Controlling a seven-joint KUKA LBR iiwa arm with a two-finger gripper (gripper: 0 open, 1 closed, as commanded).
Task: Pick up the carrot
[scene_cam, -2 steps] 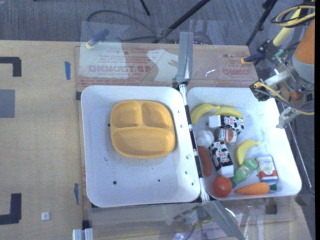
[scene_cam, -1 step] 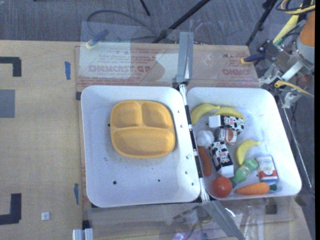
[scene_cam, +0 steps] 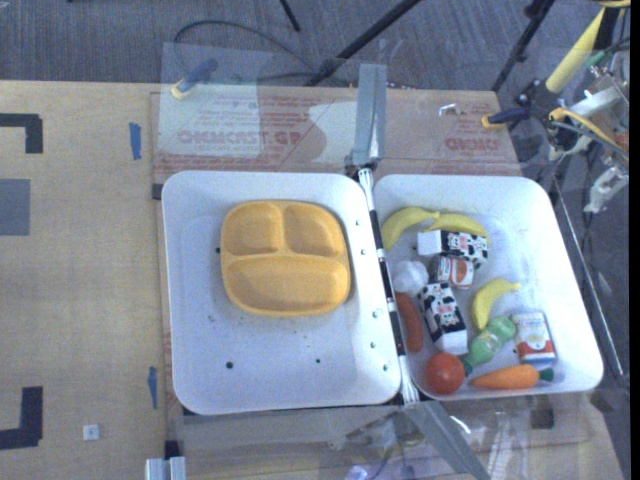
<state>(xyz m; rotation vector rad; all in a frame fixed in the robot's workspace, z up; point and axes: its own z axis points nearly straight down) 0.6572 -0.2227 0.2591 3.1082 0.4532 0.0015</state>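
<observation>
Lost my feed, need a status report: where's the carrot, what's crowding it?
Carrot lies flat at right bin's near edge, untouched. Tomato at its left end. Green bottle and small carton crowd just behind.

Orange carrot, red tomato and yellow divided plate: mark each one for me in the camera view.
Orange carrot (scene_cam: pixel 505 377): camera view, middle of its body, near the right bin's front edge.
Round red tomato (scene_cam: pixel 444 373): camera view, centre of its top.
Yellow divided plastic plate (scene_cam: pixel 286 283): camera view, floor of its large front compartment.

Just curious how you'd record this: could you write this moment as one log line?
task: pick up carrot | carrot: lying at right bin near edge, beside tomato | yellow tray: left bin | status: not yet picked
</observation>
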